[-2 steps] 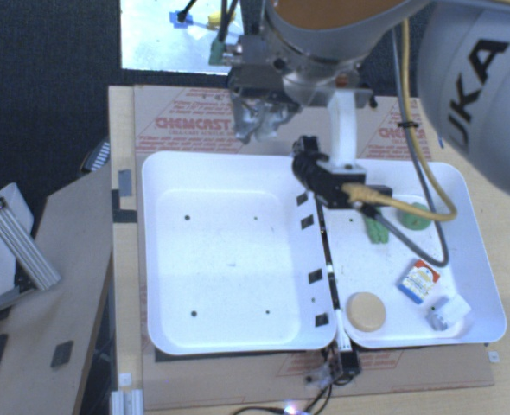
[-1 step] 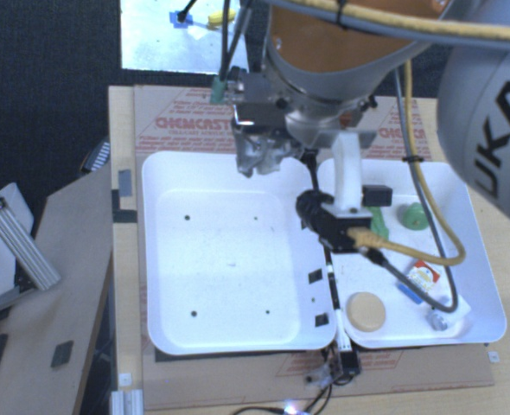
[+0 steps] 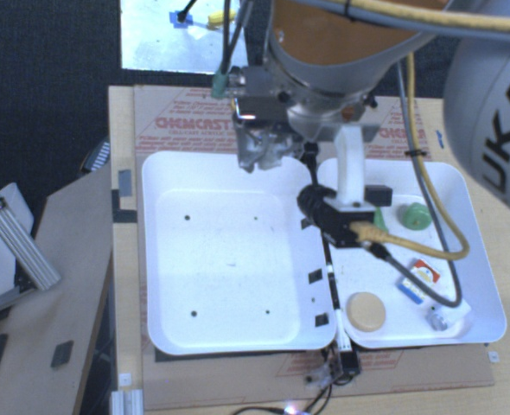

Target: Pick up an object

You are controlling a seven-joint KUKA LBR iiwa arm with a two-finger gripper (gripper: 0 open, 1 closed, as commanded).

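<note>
The right bin [image 3: 482, 258] holds a few small objects. A green rounded piece [image 3: 415, 216] lies near its far side. Close to the front edge sits a tan round disc [image 3: 366, 311]. Between them, to the right, lies a small white, red and blue item [image 3: 417, 278], with a small pale item [image 3: 437, 321] just in front of it. My gripper [image 3: 302, 158] hangs high over the divide between the two bins, near their far edge. It is seen from above and is largely hidden by the wrist. Nothing is visibly held.
The left bin [image 3: 151, 232] lies beside the right one on a cardboard sheet [image 3: 186, 119]. A yellow cable [image 3: 411, 242] and a grey cable [image 3: 428, 288] droop from the arm across the right bin. A metal rail [image 3: 13, 240] stands off the bench at the left.
</note>
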